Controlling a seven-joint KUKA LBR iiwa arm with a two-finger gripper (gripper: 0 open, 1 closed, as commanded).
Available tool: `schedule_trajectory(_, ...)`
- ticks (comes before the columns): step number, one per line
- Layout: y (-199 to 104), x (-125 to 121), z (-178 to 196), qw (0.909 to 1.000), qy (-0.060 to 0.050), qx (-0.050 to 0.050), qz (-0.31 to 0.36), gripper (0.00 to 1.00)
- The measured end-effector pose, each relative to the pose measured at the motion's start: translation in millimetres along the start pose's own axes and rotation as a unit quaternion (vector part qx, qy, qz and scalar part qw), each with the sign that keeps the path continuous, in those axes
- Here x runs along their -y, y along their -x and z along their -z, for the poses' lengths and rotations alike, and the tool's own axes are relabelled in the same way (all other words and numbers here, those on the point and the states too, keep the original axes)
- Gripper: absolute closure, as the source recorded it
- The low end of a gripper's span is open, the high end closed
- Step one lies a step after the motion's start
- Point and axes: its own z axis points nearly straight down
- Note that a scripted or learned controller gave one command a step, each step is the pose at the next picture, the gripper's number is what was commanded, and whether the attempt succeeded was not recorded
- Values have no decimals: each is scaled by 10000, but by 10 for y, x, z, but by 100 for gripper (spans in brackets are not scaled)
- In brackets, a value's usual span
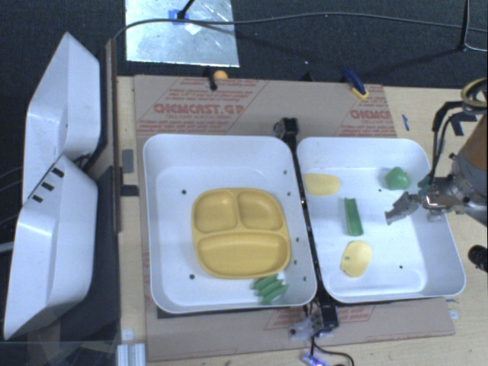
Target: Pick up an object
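A single fixed camera looks down at a slant from above the bench, far enough back to take in both the left bin point(164, 227) and the right bin point(427, 227).

Robot lab: bench point(252, 97) with two bins point(229, 151)

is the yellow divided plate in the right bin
No, the yellow divided plate lies in the left bin.

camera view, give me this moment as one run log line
gripper over right bin | nothing held | nearest: green stick | yellow tray in left bin
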Motion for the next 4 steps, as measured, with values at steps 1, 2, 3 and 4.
schedule_trajectory(1,0,-9,18,10000,20,4,3,0)
schedule_trajectory(2,-39,-25,-596,10000,-5,-2,3,0)
schedule_trajectory(3,-5,-97,-1169,10000,-2,-1,2,0)
schedule_trajectory(4,-4,-104,-1430,10000,24,4,2,0)
